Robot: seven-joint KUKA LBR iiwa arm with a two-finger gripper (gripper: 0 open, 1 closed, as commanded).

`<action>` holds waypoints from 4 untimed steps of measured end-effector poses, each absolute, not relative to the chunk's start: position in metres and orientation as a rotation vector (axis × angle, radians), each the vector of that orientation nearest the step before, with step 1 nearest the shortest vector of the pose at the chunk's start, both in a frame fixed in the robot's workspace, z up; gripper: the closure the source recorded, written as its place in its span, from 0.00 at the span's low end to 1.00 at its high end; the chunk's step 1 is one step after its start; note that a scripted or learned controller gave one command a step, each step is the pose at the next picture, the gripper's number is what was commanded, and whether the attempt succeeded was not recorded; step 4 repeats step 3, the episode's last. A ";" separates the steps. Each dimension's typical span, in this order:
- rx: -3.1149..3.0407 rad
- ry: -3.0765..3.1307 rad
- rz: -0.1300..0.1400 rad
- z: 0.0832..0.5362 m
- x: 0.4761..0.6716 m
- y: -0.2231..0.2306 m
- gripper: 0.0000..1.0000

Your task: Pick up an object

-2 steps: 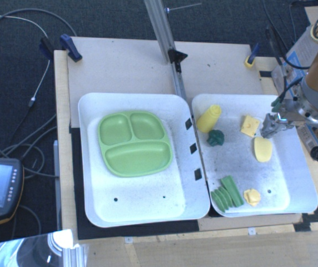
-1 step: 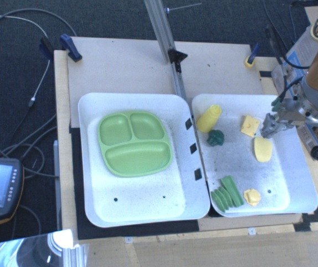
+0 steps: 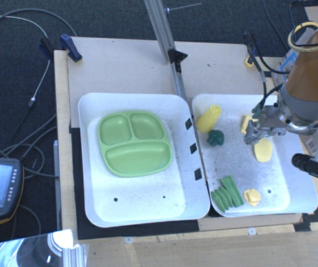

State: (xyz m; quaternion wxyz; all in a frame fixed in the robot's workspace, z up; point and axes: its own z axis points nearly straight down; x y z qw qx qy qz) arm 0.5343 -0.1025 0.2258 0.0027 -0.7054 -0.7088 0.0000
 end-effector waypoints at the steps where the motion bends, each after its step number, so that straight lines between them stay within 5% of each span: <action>1: -2.210 -2.225 0.000 0.221 0.525 -0.042 1.00; 3: -2.212 -2.228 -0.003 0.218 0.525 0.058 1.00; 4: -2.212 -2.228 -0.003 0.218 0.525 0.058 1.00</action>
